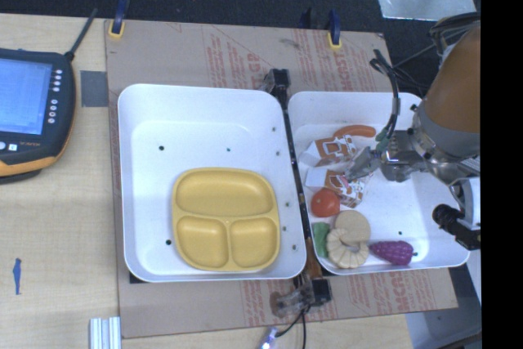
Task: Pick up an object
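Note:
The right bin (pixel 425 208) holds several toy foods: a hot dog (pixel 355 131), two red-and-white packets (pixel 335 149) (pixel 343 182), a red tomato (pixel 324 203), a tan round pastry (pixel 350 239), a green piece (pixel 319 236) and a purple eggplant (pixel 391 252). My gripper (pixel 365 165) reaches in from the right, low over the packets near the bin's middle. Its metal fingers point left toward the lower packet. I see nothing held between them.
The left bin (pixel 147 135) bears a yellow divided plate (pixel 226 218). A tablet-like pendant (pixel 33 110) lies at the far left on the bench. Cables and clamps sit along the divider (pixel 288 143) between the bins. The arm's orange band (pixel 458 86) stands over the right bin's right edge.

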Controlling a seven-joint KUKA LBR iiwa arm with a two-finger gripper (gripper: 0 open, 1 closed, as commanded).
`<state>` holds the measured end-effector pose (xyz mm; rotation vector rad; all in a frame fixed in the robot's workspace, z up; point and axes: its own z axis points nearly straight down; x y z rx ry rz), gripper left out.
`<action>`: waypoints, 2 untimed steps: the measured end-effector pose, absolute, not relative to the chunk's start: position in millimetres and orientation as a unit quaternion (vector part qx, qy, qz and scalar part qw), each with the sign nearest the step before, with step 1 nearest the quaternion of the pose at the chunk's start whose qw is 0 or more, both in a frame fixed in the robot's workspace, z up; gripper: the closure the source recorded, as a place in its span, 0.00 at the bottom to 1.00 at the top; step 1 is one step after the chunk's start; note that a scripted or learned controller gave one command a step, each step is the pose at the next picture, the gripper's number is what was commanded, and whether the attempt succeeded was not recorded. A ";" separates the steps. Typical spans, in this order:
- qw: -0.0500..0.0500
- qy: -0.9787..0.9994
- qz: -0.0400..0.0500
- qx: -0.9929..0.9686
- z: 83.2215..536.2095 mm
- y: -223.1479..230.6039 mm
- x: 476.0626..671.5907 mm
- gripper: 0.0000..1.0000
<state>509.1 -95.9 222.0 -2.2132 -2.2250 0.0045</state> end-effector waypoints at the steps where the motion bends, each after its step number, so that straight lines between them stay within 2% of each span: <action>1: 0.001 -0.709 0.002 -0.705 160.3 -93.4 558.3 0.00; 2: -0.002 -0.709 0.000 -0.705 94.6 -96.6 550.1 0.00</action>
